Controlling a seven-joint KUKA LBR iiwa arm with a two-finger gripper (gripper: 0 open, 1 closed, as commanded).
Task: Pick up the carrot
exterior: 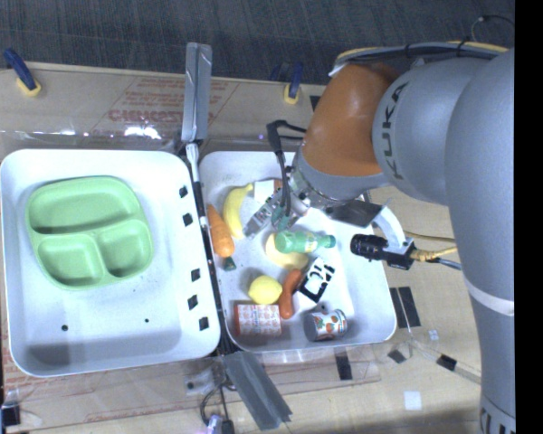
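The carrot (219,231) lies untouched in the right bin (380,319), against its left wall, tip toward the far side and just left of a banana (234,204). The hand (270,213) hovers low near the bin's far middle, beside the banana and a green bottle (300,240), a little right of the carrot. Its metal fingers are blurred against the clutter; they seem slightly apart with nothing between them, though I cannot tell for sure. So the pick has not begun: the hand must move left over the carrot, descend, close and lift. The left bin (18,333) holds a green divided tray (89,231).
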